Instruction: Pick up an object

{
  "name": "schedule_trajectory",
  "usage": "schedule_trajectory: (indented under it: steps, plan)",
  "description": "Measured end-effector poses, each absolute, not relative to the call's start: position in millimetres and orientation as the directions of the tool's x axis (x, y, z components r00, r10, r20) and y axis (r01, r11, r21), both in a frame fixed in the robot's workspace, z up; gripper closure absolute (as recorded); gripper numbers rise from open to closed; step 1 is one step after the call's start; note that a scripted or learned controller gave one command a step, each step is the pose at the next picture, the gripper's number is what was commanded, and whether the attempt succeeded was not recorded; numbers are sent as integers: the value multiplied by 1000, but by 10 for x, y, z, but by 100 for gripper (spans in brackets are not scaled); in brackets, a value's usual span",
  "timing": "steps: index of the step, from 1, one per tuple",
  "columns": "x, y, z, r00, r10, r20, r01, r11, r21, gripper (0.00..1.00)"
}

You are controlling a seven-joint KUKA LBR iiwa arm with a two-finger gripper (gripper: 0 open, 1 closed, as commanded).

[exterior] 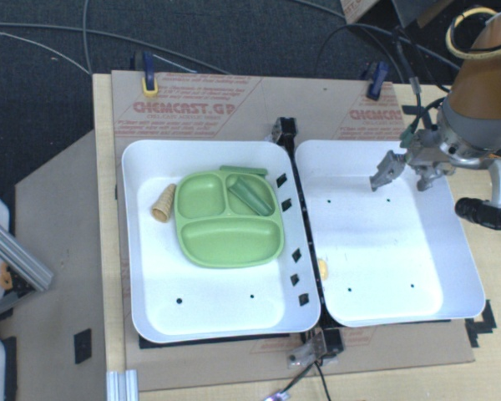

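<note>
- The near rim of the left bin (225,334) is lying closest to the camera, well to the left of the gripper (405,174) and lower in the view.
- The gripper is hanging over the far part of the right bin (401,257), its two fingers spread apart with nothing between them; I judge it is poised to come down, with no target settled.
- Across the divider to the gripper's left, a green divided plate (230,241) is sitting flat in the left bin, and a green pod-shaped piece (252,195) is resting in its upper right compartment.
- Beyond the plate, farther from the gripper, a tan cone (163,203) is lying on the bin floor, just beside the plate's rim.
- A small yellow bit (322,268) is sitting at the divider, below and left of the gripper, the nearest loose thing to it.
- Anything worth picking is lying leftward, so the arm is probably needing to travel that way.
</note>
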State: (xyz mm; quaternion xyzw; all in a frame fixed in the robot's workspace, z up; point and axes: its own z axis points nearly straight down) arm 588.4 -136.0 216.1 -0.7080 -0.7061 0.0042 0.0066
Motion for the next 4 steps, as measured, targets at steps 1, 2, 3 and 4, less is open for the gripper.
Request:
schedule_trajectory:
  steps: [1, 2, 3, 4]
  plan:
    - [5913, -1357, 2237, 0, 1000, 1, 1000, 0, -1, 0]
    - [5980, -1398, 1772, 0, 1000, 2, 1000, 0, -6, 0]
    - [6000, -1369, 1343, 0, 1000, 2, 1000, 0, -6, 0]
    - [5989, -1359, 816, 0, 1000, 3, 1000, 0, -7, 0]
